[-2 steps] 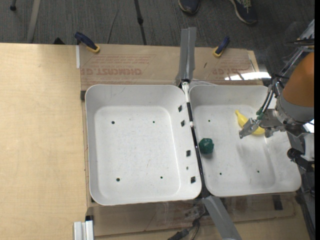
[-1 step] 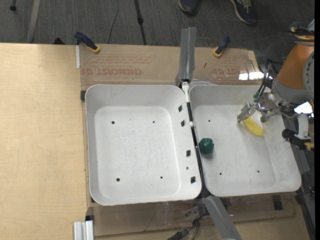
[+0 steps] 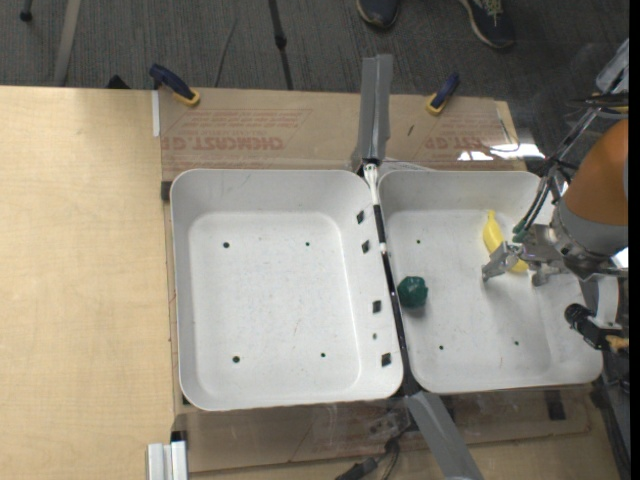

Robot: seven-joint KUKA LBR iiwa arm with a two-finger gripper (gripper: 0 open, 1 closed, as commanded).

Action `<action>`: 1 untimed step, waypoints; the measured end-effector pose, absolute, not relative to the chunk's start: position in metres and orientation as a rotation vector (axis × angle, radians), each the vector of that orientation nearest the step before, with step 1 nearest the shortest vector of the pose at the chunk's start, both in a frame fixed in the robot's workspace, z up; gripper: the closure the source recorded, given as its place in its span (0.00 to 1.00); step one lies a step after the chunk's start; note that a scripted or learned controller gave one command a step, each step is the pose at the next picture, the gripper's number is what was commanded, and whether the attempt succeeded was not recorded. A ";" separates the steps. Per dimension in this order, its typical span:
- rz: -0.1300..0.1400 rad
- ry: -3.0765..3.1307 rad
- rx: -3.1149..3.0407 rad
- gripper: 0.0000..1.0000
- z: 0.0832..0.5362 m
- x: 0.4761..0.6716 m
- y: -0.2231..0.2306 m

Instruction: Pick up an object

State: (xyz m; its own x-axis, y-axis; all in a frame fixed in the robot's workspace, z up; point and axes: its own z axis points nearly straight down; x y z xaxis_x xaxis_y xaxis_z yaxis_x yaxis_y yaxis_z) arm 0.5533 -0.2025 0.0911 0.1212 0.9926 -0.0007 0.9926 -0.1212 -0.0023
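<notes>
Lowered into the right bin (image 3: 470, 373) at its three o'clock side, the gripper (image 3: 512, 265) reaches for the yellow object (image 3: 493, 232); finger state unclear, green ball (image 3: 412, 292) lies apart.

The gripper (image 3: 512, 265) hangs low in the right bin (image 3: 470, 368), touching a yellow object (image 3: 493, 233) at its far side. A green ball (image 3: 412, 292) lies well to its left.

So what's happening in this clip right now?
The arm reaches into the right bin from the right, its gripper down at a yellow object near the bin's far right side. Whether it has a grip on it isn't clear. A green ball sits apart by the divider between the bins. The left bin isn't involved.
</notes>
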 end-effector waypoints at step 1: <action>0.003 -2.129 -2.310 0.00 0.091 0.635 -0.176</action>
State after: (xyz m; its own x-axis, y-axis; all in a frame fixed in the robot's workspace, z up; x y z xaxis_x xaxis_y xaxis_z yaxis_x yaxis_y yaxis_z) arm 0.6349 -0.1759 0.0913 0.0815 0.9967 -0.0016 0.9967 -0.0815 -0.0011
